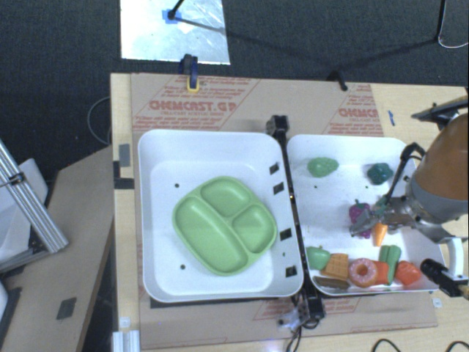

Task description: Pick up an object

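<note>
Down at the near edge of the right bin I see a pink donut, and my gripper sits just above it, right by a purple toy and an orange piece, but whether it grips anything I cannot tell

arm cut off at right edge, fingers' grip unclear

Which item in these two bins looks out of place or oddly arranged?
Nothing is spilled or damaged. The toy food crowds the near edge of the right white bin: pink-iced doughnut, orange waffle piece, red piece. The green divided plate lies askew.
</note>
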`<action>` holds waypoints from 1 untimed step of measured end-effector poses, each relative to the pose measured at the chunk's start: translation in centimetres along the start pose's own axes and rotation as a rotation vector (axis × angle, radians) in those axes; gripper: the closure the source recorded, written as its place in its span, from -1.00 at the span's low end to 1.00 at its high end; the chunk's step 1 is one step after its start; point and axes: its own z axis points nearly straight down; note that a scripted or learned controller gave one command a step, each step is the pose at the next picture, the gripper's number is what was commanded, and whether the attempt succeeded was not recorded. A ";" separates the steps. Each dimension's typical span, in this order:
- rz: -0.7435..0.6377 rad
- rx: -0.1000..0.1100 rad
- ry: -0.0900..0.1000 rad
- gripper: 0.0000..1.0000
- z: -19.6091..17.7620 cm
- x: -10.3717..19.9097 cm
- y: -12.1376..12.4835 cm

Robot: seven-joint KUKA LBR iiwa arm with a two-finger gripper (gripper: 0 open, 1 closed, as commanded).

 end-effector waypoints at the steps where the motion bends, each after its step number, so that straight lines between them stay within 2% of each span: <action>1: 0.000 0.000 0.000 -1.00 5.2 0.0 0.0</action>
